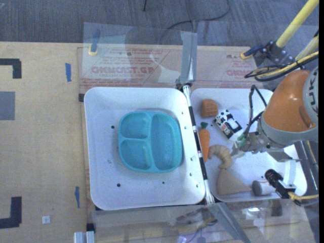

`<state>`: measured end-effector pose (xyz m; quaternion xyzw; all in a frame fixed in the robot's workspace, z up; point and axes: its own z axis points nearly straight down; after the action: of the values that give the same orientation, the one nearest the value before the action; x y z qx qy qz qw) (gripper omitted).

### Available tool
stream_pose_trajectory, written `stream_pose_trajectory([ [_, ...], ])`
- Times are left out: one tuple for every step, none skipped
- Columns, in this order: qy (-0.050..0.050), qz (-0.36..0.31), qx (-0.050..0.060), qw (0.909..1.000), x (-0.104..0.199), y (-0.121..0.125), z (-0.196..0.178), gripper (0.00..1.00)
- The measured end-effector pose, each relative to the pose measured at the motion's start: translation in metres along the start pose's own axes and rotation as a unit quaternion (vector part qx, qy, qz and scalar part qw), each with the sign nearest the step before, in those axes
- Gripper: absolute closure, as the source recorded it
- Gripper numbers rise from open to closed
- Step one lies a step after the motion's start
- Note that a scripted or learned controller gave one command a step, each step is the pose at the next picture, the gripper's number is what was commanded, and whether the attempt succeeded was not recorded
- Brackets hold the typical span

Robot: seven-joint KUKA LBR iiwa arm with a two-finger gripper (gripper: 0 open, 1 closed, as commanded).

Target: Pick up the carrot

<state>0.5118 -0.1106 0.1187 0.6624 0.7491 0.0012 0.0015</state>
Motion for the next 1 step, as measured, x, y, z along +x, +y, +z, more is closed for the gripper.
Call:
stream_pose_trajectory([
  [0.000,0.144,0.002,0.9895,0.0712,0.0030,-0.0654,1.00],
])
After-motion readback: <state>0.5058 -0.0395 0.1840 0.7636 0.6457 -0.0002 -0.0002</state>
